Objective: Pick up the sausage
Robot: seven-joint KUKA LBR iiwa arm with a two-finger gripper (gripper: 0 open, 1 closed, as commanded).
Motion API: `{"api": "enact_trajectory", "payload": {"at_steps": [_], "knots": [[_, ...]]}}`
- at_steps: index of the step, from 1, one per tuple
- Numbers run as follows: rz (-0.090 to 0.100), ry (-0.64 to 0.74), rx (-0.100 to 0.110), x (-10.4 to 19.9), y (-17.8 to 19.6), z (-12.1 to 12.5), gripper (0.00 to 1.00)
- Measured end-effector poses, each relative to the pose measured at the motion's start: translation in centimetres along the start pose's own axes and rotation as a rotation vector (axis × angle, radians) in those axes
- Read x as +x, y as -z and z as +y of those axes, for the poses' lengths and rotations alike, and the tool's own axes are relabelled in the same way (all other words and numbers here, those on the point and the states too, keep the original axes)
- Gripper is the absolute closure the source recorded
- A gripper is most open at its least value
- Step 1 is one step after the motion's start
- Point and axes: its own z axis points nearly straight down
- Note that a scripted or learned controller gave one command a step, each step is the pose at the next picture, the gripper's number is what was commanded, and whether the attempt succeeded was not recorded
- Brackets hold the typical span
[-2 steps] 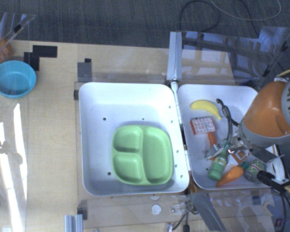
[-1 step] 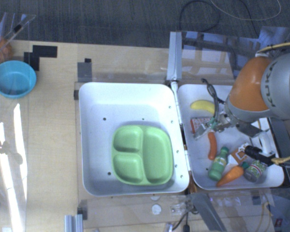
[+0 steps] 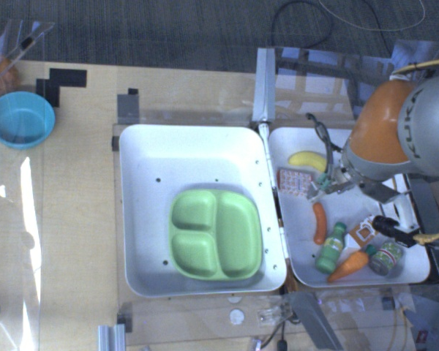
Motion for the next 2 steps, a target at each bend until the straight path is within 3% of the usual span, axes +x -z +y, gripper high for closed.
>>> {"api": "enact_trajectory", "payload": {"at_steps": [1,2], "knots": [[0.0,0.0,0.0,0.0,0.0,0.0,0.0],[0.003,0.242,0.01,0.0,-1.3,1.1,0.0]]}}
